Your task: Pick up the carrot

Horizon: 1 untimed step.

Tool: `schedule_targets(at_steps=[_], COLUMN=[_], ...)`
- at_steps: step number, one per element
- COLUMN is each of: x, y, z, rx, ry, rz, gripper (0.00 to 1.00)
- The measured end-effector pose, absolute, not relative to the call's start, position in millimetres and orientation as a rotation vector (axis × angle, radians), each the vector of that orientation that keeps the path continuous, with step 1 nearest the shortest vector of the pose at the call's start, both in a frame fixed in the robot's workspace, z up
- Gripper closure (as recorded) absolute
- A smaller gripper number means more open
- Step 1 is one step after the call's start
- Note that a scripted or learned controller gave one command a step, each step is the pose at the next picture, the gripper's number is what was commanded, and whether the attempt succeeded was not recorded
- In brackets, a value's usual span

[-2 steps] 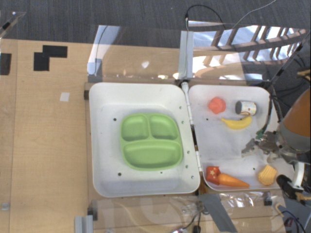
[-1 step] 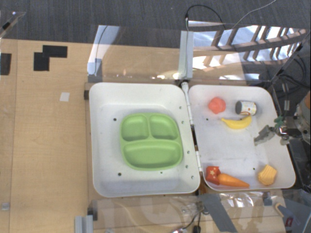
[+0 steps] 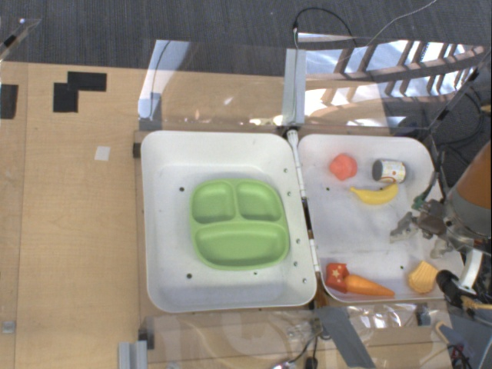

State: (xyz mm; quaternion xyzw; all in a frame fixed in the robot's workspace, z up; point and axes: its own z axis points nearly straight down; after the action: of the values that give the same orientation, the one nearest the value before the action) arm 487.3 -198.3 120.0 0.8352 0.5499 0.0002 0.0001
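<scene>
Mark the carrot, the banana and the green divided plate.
carrot (image 3: 367, 286): camera view, middle of its orange body, near the right bin's front edge.
banana (image 3: 376, 195): camera view, middle of its yellow curve.
green divided plate (image 3: 239, 225): camera view, ridge between its compartments, in the left bin.

You see a wooden bench (image 3: 69, 229). Two white bins rest on it: left bin (image 3: 165, 206) at nine o'clock, right bin (image 3: 346, 229) at three.

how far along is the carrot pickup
Nothing looks done yet: the orange tapered carrot lies on the floor of the right-hand shallow white bin, near its front edge beside a small red piece. The pincer is over the bin's right side, apart from the carrot. Left: reach it, grip, lift.
</scene>
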Motion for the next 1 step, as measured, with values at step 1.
schedule_targets(at_steps=[1], x=[489.6], y=[-192.3], z=[88.8], rx=[2.854], ry=[1.303], rz=[0.011], gripper=[0.0])
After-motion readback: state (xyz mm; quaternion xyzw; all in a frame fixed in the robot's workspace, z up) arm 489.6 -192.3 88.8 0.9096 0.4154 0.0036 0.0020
